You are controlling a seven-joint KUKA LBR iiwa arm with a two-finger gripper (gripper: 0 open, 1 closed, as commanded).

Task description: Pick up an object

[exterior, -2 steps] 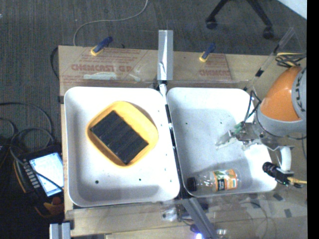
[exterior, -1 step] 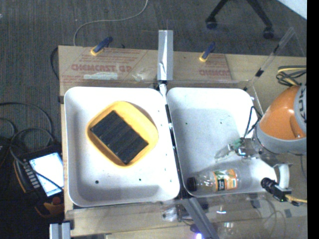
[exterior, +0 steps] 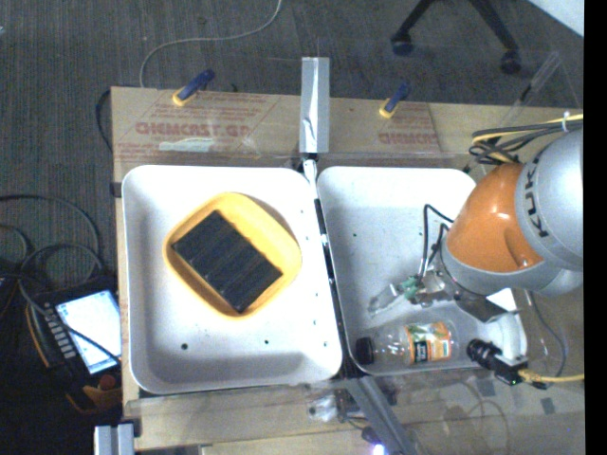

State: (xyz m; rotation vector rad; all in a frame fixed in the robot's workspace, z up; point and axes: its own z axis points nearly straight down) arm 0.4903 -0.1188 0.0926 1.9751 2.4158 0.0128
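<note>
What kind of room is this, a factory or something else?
Probably a research lab or office, not a factory: the robot arm works over two white bins on a makeshift bench, with grey carpet, loose cables and an office chair base around it.

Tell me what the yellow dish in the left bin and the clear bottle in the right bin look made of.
Yellow dish: likely matte plastic, going by its even colour and soft rounded rim; the dark ribbed slab on it is unclear. Clear bottle: seemingly thin glossy plastic, see-through, with an orange label and black cap.
</note>
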